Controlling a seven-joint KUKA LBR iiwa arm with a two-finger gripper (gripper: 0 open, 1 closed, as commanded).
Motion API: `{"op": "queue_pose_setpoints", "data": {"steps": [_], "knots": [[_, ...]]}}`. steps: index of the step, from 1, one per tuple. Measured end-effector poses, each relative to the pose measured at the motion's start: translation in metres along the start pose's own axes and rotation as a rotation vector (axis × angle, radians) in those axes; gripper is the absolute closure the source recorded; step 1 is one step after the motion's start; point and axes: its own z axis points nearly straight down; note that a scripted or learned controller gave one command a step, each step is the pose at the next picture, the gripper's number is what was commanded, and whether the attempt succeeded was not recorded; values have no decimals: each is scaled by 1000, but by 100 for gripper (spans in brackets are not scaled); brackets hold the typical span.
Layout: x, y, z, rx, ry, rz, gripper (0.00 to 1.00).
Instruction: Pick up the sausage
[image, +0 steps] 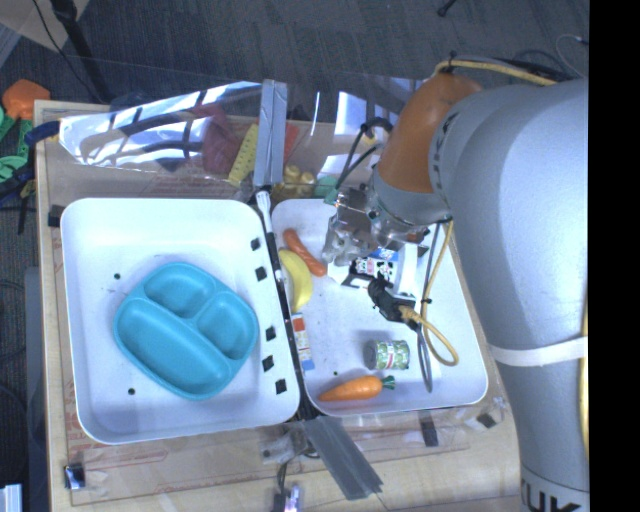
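The sausage (303, 251), a small orange-red link, lies in the right bin (452, 385) near its far left corner, just above a yellow banana (295, 279). My gripper (340, 243) hangs low over the bin just right of the sausage, its metal body under the orange wrist band. The sausage lies on the bin floor beside the gripper, not between its fingers.
Also in the right bin are a carrot (351, 389) at the front and a small green can (388, 354). The left bin (90, 250) holds a blue divided plate (186, 327). A yellow cable loops over the right bin beside the arm.
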Motion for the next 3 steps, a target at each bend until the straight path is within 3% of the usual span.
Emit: {"op": "queue_pose_setpoints", "data": {"steps": [3], "knots": [[3, -1, -21, 19, -5, -23, 100]]}}
